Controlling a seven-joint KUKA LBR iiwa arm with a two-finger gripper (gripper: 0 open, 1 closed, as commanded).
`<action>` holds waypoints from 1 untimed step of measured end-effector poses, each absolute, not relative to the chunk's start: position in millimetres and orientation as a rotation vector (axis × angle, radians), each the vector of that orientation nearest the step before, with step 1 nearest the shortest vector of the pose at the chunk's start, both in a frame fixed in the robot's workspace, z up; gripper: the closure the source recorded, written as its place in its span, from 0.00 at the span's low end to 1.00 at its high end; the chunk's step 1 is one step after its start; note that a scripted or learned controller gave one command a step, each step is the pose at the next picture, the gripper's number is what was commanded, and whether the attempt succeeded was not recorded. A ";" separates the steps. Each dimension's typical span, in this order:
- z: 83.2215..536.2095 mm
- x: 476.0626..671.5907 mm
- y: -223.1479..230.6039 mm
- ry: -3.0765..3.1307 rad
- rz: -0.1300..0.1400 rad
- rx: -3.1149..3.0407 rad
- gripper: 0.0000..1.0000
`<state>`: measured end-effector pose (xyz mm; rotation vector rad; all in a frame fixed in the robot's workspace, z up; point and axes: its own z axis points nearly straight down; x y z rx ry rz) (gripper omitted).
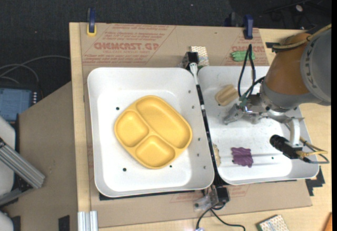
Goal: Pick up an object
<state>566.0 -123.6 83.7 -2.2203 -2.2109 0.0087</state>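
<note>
gripper (233, 114) low in right bin (263, 172) | fingers' state: cannot tell | tan block (226, 94) just beyond it, toward the bin's far-left corner | purple piece (242, 156) nearer the front edge

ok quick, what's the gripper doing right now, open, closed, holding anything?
Gripper: open, holding nothing, low in the right bin, just below the tan object.

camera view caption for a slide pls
Gripper low in right bin near tan object; purple object, yellow tray.
</note>
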 end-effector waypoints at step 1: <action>85.1 622.2 -98.4 -2.229 -0.005 -2.220 0.00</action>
